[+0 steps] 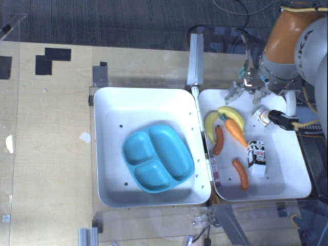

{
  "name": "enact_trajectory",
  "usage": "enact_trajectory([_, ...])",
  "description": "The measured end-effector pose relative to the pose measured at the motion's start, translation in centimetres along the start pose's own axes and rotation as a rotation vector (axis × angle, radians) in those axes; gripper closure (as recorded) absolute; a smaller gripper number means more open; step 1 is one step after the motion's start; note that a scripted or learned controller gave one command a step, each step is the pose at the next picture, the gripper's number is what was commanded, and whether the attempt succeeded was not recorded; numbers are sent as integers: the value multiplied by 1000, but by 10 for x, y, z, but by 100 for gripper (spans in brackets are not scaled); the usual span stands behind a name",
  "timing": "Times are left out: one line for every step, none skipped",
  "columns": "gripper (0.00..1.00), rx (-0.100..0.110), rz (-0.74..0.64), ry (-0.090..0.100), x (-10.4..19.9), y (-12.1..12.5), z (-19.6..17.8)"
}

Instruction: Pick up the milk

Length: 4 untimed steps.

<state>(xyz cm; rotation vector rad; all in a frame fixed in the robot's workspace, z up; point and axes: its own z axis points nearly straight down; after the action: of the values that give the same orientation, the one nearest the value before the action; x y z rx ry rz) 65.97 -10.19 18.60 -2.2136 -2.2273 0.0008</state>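
**Two bins, one milk carton, jaws spread above the right bin**

Two white bins sit side by side on the bench (56,152). One blue sectioned plate (157,157), with three compartments, lies in the left bin (107,111). The right bin (292,173) holds one milk carton (257,153), one banana (221,118), one carrot (236,131) and two sausages: one (218,140) just beside the banana, the other (240,173) nearer the front wall. The milk carton is white with black cow patches, standing right of the carrot and apart from it; any writing on it is too small to read. A narrow label strip (214,170) runs along the bins' shared wall, also unreadable.

One gripper (249,88) hangs over the back edge of the right bin, its jaws released and splayed apart, gripping nothing. It is well apart from the milk carton, which stands untouched on the bin floor.
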Motion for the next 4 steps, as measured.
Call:
enact_trajectory([0,-3,-46,0,-38,-69,96])
enact_trajectory([0,-5,-13,-1,-92,-139,55])
enact_trajectory([100,-6,-16,2,-92,-136,47])
enact_trajectory([100,-9,51,-1,4,-125,-71])
